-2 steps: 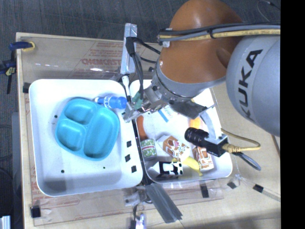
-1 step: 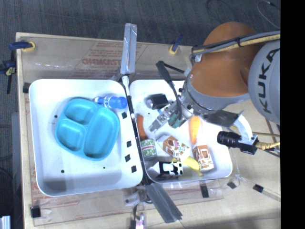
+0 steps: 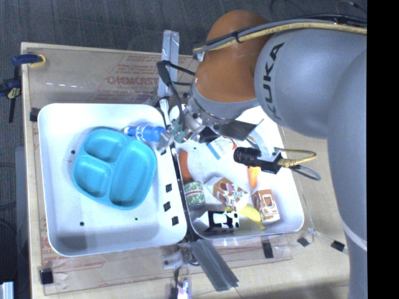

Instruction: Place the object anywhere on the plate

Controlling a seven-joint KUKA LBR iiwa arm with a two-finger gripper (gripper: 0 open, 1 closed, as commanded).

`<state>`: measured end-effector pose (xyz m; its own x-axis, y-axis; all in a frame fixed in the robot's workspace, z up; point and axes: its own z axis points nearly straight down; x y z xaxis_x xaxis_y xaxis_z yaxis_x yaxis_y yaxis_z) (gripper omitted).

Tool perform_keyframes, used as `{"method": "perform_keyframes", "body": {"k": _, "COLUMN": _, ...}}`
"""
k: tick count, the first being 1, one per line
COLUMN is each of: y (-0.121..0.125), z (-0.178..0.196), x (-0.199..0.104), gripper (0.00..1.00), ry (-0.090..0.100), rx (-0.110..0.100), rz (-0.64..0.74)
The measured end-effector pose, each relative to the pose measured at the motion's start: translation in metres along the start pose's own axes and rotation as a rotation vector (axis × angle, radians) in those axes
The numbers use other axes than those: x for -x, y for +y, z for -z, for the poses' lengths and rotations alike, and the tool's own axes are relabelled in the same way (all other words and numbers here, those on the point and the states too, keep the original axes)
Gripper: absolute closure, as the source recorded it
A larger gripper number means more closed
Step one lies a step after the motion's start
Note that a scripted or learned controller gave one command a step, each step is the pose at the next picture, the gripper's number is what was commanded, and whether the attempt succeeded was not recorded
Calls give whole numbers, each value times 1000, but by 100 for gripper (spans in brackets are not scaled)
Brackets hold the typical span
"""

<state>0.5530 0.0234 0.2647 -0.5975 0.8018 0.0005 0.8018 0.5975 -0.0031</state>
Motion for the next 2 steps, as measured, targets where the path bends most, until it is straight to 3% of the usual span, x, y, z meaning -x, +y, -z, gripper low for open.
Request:
{"method": "perform_keyframes", "body": {"k": 1, "y": 33, "z": -44, "x": -70, "gripper": 100, "ry": 0, "rx": 0, "rz": 36}}
{"method": "perform_keyframes", "body": {"k": 2, "y": 18, "z": -102, "x": -115, "gripper": 100, "ry": 1, "rx": 0, "rz": 186}}
